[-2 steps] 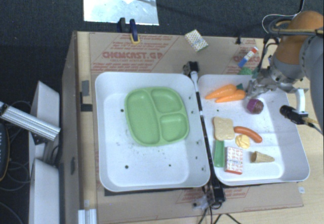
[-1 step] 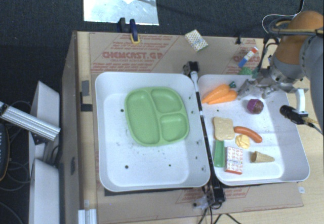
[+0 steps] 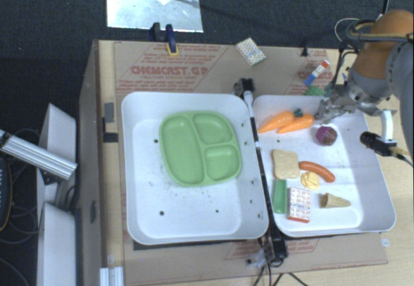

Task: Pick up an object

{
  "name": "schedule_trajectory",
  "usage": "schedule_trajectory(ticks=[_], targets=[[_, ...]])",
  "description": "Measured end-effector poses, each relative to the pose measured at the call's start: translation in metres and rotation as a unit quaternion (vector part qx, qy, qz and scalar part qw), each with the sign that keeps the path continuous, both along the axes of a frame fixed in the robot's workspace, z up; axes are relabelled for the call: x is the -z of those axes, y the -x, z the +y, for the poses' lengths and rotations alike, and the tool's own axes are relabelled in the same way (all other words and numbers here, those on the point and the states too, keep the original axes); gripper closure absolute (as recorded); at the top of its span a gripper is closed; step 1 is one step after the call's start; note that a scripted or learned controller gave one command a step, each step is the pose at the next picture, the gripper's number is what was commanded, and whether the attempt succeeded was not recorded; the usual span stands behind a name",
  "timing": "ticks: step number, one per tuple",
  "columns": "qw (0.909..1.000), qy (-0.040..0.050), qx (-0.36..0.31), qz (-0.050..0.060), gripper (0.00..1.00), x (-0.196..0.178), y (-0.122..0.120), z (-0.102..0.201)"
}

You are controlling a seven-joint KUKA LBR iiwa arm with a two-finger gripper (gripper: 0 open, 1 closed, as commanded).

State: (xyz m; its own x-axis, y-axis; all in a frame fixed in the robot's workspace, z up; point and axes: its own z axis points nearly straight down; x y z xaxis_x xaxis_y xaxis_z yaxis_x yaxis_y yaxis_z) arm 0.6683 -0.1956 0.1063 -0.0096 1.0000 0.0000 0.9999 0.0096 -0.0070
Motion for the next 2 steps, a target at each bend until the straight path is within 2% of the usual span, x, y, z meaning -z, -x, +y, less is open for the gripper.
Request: schedule_trajectory(ticks=[1,2], targets=[[1.0,0.0001,0.0,0.0,0.0,0.0,0.0,0.0],[1.0,0.0006,0.003,-0.009,0.0,0.014,-0.005,-0.005]])
